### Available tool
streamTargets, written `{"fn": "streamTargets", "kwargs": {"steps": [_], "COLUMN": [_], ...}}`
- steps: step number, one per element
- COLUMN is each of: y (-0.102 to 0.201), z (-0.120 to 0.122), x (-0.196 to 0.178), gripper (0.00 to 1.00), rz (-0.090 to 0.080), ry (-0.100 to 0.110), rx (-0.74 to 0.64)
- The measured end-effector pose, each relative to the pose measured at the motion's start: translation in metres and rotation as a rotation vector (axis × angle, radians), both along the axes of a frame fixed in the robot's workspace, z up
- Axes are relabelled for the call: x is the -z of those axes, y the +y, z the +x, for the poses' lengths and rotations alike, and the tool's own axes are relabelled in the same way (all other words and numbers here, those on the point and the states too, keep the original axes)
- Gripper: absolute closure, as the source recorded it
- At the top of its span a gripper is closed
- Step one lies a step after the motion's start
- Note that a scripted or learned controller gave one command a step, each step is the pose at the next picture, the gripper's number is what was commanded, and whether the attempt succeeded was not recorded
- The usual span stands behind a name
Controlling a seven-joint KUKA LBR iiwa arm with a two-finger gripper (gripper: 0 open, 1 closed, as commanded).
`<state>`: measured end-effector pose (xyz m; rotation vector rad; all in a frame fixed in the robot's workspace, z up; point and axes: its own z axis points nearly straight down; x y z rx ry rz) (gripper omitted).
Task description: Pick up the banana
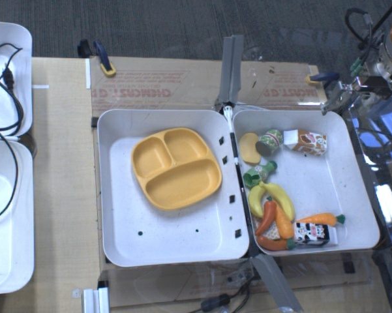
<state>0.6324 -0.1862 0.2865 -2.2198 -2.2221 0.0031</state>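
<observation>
Right bin (352, 175) holds banana (282, 201) among toys.

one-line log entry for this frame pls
phase: pre-grasp | gripper: above right bin's far-right corner, holding nothing | banana: right bin, near left wall, touching toy carrots

yellow banana (271, 197), orange tray (176, 167), white bins (117, 194)

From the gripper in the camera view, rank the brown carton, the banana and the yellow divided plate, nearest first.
Measured from the gripper, above the right bin's far right corner:
1. Brown carton, at the far end of the right bin.
2. Banana, lower in the right bin, near the divider.
3. Yellow divided plate, in the left bin.
</observation>
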Motion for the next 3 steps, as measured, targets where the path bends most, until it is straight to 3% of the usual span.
{"fn": "streamTargets", "kwargs": {"steps": [1,2,3], "y": [0.024,0.032,0.079], "z": [-0.065,-0.102,-0.125], "x": [0.139,0.196,0.195], "gripper": [0.0,0.0,0.0], "rz": [0.001,0.001,0.001], "ry": [0.002,0.002,-0.003], "rx": [0.061,0.106,-0.462]}}
